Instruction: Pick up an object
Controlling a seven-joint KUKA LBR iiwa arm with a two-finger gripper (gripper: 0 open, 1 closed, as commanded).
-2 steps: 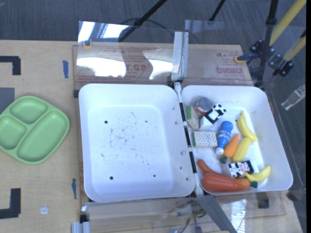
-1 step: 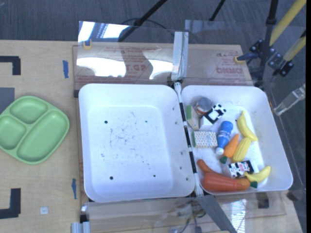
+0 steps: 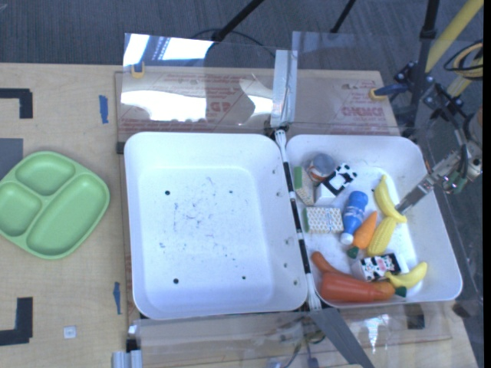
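Hovering tool (image 3: 404,202) beside banana (image 3: 386,198), right bin (image 3: 437,228)

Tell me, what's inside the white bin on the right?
The right bin holds a pile of toys: two bananas, a blue bottle, an orange carrot, a red sausage-like piece and black-and-white cow-patterned blocks. Whatever lies beneath the pile is covered.

Arm (image 3: 465,163) was cut off by the right edge; only a blurred bit showed. Gripper (image 3: 405,201) fingertips too thin/blurred to tell their state. Just left of fingertips, banana (image 3: 386,200) partly overlapped orange carrot (image 3: 367,232).
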